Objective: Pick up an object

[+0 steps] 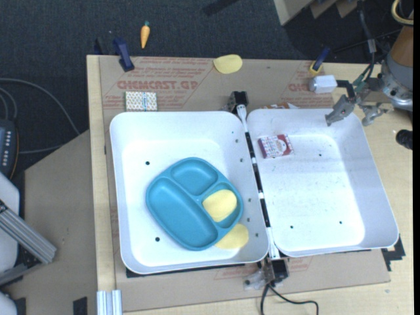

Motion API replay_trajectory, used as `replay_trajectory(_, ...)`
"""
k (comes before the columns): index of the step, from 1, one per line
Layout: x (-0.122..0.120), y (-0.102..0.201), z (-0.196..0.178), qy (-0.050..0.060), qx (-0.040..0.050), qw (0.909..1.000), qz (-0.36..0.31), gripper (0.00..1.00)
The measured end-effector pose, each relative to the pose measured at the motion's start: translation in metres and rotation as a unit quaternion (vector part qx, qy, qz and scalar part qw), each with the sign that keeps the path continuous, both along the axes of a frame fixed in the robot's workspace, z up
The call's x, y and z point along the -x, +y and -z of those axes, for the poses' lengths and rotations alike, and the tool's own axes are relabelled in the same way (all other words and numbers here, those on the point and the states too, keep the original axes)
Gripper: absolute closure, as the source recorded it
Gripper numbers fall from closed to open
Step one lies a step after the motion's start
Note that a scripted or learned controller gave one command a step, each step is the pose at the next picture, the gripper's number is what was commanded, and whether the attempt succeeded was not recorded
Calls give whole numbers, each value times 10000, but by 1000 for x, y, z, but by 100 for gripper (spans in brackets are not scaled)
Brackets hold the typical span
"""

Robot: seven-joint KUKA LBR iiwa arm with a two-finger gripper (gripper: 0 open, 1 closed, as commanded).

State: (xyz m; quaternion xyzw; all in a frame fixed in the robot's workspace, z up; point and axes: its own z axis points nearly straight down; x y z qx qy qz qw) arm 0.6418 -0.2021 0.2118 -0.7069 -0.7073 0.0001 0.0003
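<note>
1. Camera view: two shallow, glossy white plastic bins with rounded corners sit side by side on a tan board printed with red lettering; the left bin (125,176) and the right bin (367,195) meet along a dark hinge-like seam.
2. A smooth blue divided plate (187,205), oval with three compartments, lies tilted in the left bin. A soft-looking pale yellow oval piece (220,204) rests in its right-hand compartment, and a second yellow piece (233,237) lies on the bin floor, tucked against the plate's lower right edge.
3. A small, flat red-and-white packet (273,146) lies near the upper left corner of the right bin, its wrapper crinkled and shiny.
4. The gripper (354,112) hovers over the right bin's upper right rim, its two metal fingers spread apart with nothing between them. The packet lies well apart from it, to the left and slightly lower.
5. A yellow disc (228,63) rests on the board above the bins.
</note>
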Motion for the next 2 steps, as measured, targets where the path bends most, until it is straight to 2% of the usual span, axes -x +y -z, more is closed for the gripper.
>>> replay_trajectory(1,26,74,42,5,-5,10000,-5,0)
replay_trajectory(2,-8,111,105,5,-4,10000,-2,0)
